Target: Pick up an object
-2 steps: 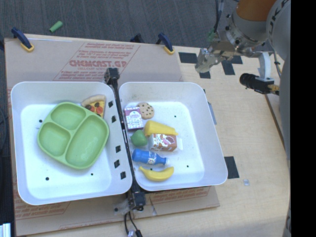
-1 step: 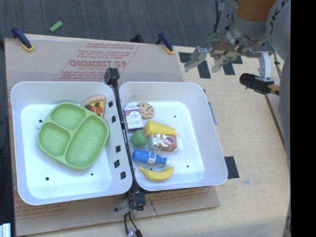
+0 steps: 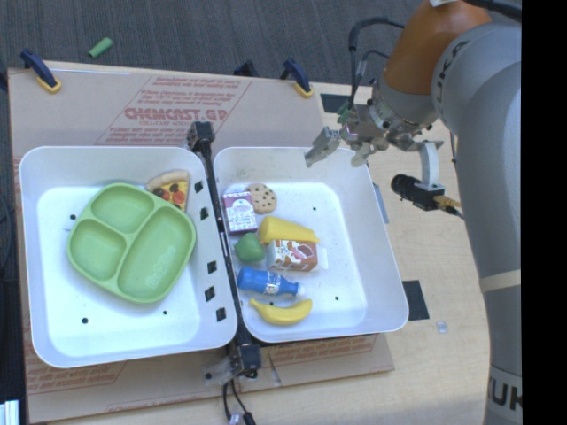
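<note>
Pickable objects all sit in the right white bin [image 3: 376, 264], bunched against its left wall: round tan chocolate-chip cookie [image 3: 261, 197] at the top, small purple-and-white carton [image 3: 239, 212] just left of it, yellow wedge-shaped block [image 3: 285, 231] below the cookie, green round toy fruit [image 3: 251, 248] touching the wedge's lower left, red-and-white printed packet [image 3: 294, 256] right under the wedge, blue plastic bottle lying on its side [image 3: 266, 282] below that, yellow toy banana [image 3: 281, 310] nearest the front rim. Right half of that bin is bare. Two-finger gripper [image 3: 341, 147] hangs over the bin's back right rim, fingers spread apart, nothing between them, well apart from the pile. Grey arm with orange band [image 3: 425, 38] comes in from the right. Left white bin [image 3: 35, 237] holds a green three-compartment plate [image 3: 133, 242] and a toy pizza slice [image 3: 170, 188] touching the plate's upper right edge. Both bins sit on a cardboard sheet with red print [image 3: 177, 109].
</note>
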Robot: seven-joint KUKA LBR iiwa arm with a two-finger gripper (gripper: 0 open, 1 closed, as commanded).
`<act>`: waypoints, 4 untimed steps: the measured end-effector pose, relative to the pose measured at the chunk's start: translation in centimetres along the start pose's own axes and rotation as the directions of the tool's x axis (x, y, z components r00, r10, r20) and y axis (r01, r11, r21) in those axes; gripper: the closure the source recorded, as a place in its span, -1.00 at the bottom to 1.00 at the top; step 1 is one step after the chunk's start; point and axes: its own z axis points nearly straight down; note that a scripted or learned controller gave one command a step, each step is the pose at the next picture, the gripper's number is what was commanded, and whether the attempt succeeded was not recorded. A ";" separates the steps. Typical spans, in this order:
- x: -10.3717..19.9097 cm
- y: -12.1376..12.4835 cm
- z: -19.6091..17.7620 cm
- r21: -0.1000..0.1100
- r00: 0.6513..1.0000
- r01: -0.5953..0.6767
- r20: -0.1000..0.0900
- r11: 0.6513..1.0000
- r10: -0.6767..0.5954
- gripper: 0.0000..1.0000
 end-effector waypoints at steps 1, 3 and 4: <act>8.7 -1.4 -4.4 -0.004 1.000 0.002 0.000 1.000 -0.002 -1.00; 4.6 0.1 -8.3 -0.005 1.000 0.003 0.001 1.000 -0.003 1.00; 2.7 0.0 0.9 0.001 1.000 0.000 0.001 1.000 0.000 1.00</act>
